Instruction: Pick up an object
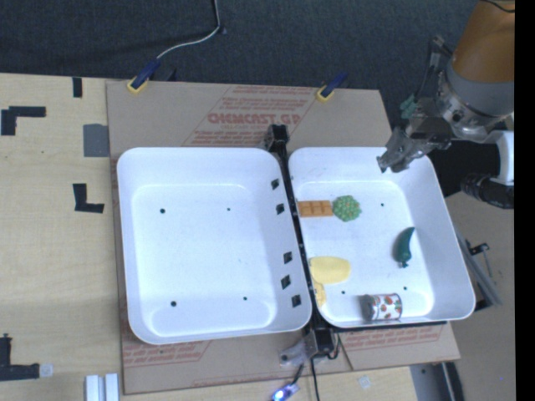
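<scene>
Tool over the far right corner of the right-hand shallow white bin, nothing between its fingers, spread or pressed together I cannot tell — nearest pick, the small dark teal curved piece, lies below it in view, long axis running roughly toward the tool.

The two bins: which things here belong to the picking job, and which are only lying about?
For the job:
- gripper, above the right bin
- orange block
- green ball
- dark green piece
- yellow piece
- small can

Lying about:
- left bin
- cardboard sheet
- two clamps
- cable
</scene>
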You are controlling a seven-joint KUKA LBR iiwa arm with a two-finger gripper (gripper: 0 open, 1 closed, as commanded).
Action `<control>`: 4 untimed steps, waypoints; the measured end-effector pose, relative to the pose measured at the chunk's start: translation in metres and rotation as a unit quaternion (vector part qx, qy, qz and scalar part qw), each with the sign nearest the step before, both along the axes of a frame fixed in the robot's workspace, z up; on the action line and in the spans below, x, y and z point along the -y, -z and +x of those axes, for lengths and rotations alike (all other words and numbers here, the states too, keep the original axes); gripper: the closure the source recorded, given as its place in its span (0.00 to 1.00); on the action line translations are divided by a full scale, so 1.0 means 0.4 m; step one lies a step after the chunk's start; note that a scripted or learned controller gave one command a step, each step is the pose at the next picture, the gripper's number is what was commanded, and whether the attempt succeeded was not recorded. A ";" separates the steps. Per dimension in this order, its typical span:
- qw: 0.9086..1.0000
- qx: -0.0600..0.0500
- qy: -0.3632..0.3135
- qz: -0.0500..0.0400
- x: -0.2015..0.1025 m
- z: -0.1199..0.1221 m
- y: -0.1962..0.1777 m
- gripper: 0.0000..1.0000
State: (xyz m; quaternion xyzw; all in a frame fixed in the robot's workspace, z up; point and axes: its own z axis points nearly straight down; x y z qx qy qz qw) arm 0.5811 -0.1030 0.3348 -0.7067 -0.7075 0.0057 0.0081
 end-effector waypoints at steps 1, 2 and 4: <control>1.000 0.016 -0.002 -0.002 -0.040 0.002 -0.297 1.00; 1.000 0.015 0.000 -0.002 -0.041 -0.128 -0.518 1.00; 1.000 0.002 -0.003 -0.001 -0.293 -0.043 0.183 1.00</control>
